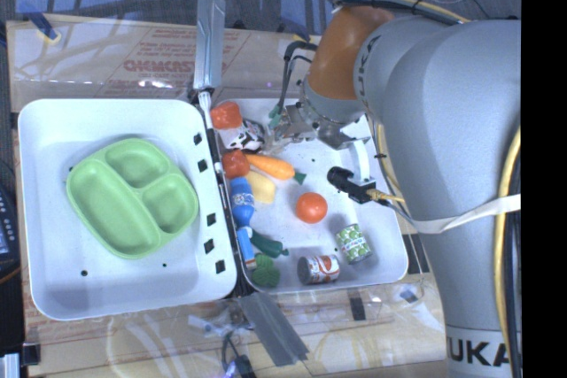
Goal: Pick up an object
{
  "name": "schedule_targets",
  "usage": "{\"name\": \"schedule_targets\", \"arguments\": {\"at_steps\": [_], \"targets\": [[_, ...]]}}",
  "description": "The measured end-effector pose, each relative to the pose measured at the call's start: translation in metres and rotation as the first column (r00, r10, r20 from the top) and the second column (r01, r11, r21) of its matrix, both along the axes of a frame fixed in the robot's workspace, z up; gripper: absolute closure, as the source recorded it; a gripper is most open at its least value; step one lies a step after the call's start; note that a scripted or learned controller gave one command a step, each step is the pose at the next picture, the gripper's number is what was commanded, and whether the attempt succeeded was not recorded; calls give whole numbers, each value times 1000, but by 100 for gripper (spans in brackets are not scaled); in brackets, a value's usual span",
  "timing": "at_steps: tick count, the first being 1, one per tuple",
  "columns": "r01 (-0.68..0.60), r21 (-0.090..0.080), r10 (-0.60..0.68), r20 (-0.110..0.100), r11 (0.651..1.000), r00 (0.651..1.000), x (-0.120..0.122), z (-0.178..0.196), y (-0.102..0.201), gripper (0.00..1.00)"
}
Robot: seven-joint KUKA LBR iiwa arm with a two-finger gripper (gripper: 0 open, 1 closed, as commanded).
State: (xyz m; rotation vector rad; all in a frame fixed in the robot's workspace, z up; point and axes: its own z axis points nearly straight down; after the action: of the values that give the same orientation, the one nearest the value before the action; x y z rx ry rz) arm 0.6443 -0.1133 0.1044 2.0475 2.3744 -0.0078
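Observation:
My gripper reaches down into the far left part of the right bin. It hangs just above an orange carrot and beside a small black and white object. A red tomato-like piece lies in the bin's far left corner. The wrist hides what is directly under the gripper, so I cannot tell whether it holds anything.
Along the right bin's left wall lie a red piece, a yellow piece, a blue bottle and green items. An orange ball, a green can and a red can sit nearer. The left bin holds a green divided plate.

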Motion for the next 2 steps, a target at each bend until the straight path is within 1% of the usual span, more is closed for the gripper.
{"name": "schedule_targets", "arguments": {"at_steps": [1, 2], "targets": [[0, 0, 0, 0, 1000, 1000, 0, 0, 0, 0], [11, 9, -11, -7, 1000, 1000, -80, -14, -12, 0]]}}
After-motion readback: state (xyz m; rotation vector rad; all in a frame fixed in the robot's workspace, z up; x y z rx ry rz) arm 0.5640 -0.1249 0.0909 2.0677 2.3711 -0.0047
